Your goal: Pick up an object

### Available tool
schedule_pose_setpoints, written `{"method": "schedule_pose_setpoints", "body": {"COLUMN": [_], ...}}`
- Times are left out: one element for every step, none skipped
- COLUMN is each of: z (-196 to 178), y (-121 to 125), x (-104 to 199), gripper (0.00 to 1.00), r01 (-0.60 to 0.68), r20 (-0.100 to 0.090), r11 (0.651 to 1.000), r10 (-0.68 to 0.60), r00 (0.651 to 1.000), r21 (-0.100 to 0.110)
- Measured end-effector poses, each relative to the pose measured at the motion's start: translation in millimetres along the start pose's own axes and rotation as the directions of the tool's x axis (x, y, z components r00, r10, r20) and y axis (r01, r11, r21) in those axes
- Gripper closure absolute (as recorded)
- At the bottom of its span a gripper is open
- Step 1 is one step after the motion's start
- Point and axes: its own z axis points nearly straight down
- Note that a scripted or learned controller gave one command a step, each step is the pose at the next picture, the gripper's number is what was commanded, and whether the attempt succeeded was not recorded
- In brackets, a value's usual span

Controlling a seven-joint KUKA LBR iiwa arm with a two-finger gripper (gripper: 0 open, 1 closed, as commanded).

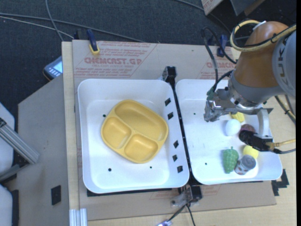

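My gripper (213,113) hangs over the upper middle of the right bin (197,140), under the orange-banded wrist. Just to its right lies a small white ball (232,127), with a yellow piece (238,118) partly hidden behind the wrist and a dark red thing (247,128) beside them. Lower down sit a green bumpy object (230,159), a small grey can (246,164) and a yellow object (251,151). I see nothing between the gripper and the bin floor below it.
The left bin (89,126) holds a yellow divided plate (134,131) at its middle. A black-clipped divider (175,126) runs between the bins. Cables trail at the back right of the bench.
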Motion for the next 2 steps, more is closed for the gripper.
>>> {"method": "schedule_pose_setpoints", "body": {"z": [-3,-2], "y": [13,37], "x": [42,101], "gripper": [1.00,1.00], "r01": [-0.001,0.001], "r20": [0.000,-0.001], "r11": [1.000,1.000], "r10": [0.001,-0.001], "r00": [1.000,1.000], "r21": [-0.001,-0.001]}}
